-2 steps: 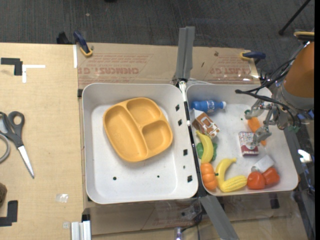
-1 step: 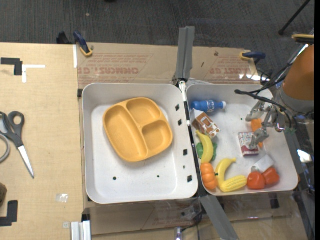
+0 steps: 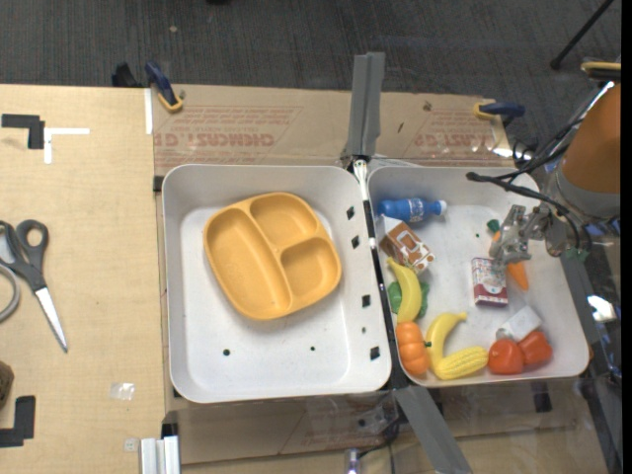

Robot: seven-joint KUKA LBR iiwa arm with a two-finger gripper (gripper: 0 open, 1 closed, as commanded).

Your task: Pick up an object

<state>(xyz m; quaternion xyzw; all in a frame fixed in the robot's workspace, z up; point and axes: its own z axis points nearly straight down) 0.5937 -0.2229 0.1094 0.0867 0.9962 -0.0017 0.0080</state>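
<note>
claw (image 3: pixel 510 235): hangs over the right bin (image 3: pixel 568 304), near its right wall, toward the far half. Metal fingers point down; you cannot tell from this slant whether they stand apart or together. Nothing shows between them.

arm: grey with orange band (image 3: pixel 597 156), reaching in from the right edge of the surface over the bin's far right corner.

nearest thing: red-and-white packet (image 3: pixel 489 282), lying flat just beside the claw, on the side toward the bin's near wall. Judged the likeliest target.

packet axis: long side runs roughly far wall to near wall, slightly tilted. You would want the fingers closing across its short width.

orange piece (image 3: pixel 519 276): small, carrot-like, touching or just beside the packet's right edge, under the claw. Risk of a double catch or a nudge.

other things, right bin: blue bottle (image 3: pixel 410 207) at the far left corner, lying on its side; brown box (image 3: pixel 408 247) below it; green pepper (image 3: pixel 407 294), banana (image 3: pixel 441 330) and corn (image 3: pixel 461 364) along the left and near walls; tomato (image 3: pixel 506 355) at the near right, well apart from the claw.

left bin (image 3: pixel 183 294): carries a yellow divided plate (image 3: pixel 272 255); far from the claw.

stage: judged approach; nothing lifted yet.

your move: short shift toward the near wall, then descend onto the packet.
</note>
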